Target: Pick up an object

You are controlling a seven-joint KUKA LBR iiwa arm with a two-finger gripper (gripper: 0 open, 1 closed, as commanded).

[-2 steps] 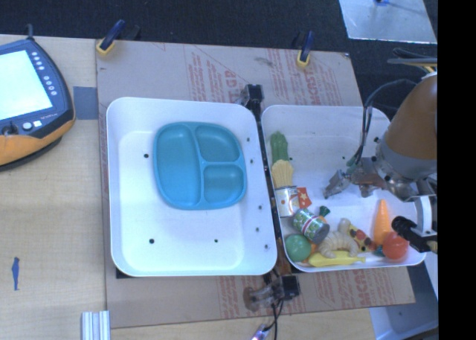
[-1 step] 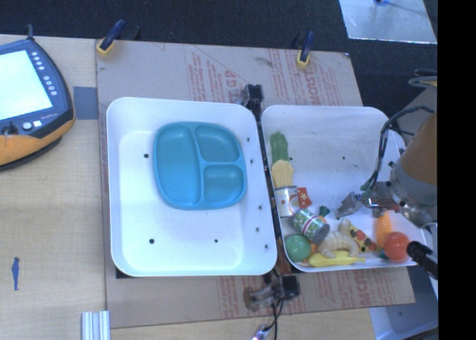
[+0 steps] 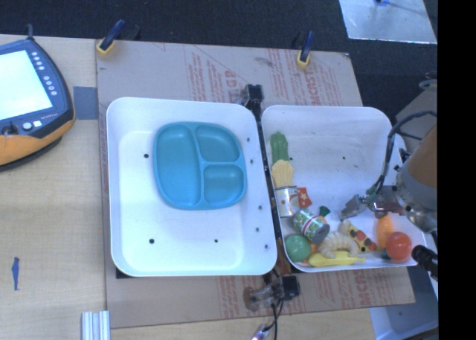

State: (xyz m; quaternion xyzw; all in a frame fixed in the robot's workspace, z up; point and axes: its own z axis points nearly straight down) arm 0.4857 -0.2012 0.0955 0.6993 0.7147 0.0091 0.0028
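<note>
The left bin [image 3: 126, 182] holds a blue divided plate [image 3: 199, 165], lying flat and apart from the walls. The right bin [image 3: 335, 126] has its far half bare; the toys are heaped along its near wall and up its left side. The arm [image 3: 420, 175] comes in at the right edge, and the gripper [image 3: 355, 207] sits low over the right side of the heap, its metal tips pointing left toward the pile. Whether those tips are spread or pinched I cannot tell; nothing shows between them. The nearest things lie just left of and below the tips: a pale lumpy toy [image 3: 338, 238] and a can [image 3: 309, 225], with a yellow banana [image 3: 332, 259] lying long along the near wall. A corn cob [image 3: 282, 175] and a green pickle [image 3: 278, 145] run lengthwise up the left wall, farther off. An orange ball [image 3: 399, 245] sits to the gripper's near right. The short move, I judge, is left and down into the heap.
</note>
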